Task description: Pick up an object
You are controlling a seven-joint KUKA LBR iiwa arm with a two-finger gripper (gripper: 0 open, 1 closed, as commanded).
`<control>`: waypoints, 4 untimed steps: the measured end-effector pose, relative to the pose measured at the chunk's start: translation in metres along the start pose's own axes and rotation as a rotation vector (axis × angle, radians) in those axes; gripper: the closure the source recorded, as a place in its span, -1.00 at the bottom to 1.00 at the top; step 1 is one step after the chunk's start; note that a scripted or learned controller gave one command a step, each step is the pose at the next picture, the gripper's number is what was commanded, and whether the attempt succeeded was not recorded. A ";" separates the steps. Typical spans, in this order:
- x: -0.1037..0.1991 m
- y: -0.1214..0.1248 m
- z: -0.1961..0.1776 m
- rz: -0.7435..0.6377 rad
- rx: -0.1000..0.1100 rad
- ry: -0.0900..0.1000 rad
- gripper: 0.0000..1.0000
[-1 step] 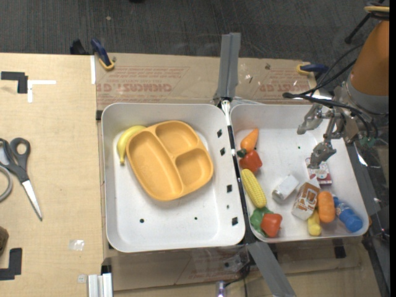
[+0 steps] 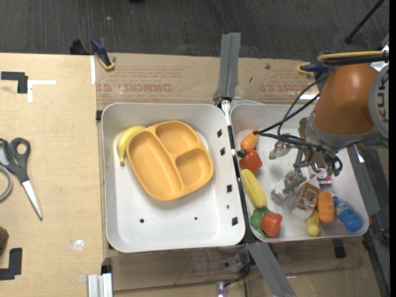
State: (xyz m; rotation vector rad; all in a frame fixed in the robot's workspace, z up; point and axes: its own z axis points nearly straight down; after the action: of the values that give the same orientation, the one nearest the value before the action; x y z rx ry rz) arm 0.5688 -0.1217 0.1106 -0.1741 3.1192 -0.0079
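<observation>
Nearest, at the right bin's (image 2: 362,181) 6 o'clock edge, lie a red-green pepper (image 2: 267,221) and toy foods. Above them the end effector (image 2: 286,189) hangs low; its grip state cannot be told. Corn (image 2: 253,187) lies at 9 o'clock.

A single camera hangs above the bench (image 2: 49,166) and looks down at a slant, so the far edge of the bench sits near the top of the frame with dark floor (image 2: 185,11) beyond it. It stands far enough back to take in both white bins whole: the left bin (image 2: 117,221) near the middle, the right bin (image 2: 359,228) toward the right edge. The arm (image 2: 349,101) enters from the right side. Scissors (image 2: 21,172) lie at the left margin.
</observation>
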 end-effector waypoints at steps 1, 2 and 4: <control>0.048 -0.029 0.018 0.020 -0.005 0.013 -1.00; 0.001 0.014 0.011 0.086 -0.006 0.015 -1.00; 0.029 -0.040 0.020 0.214 -0.005 0.018 -1.00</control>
State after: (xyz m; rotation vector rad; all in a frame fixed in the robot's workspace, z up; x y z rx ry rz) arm 0.5452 -0.1642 0.0900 0.1610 3.1382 0.0008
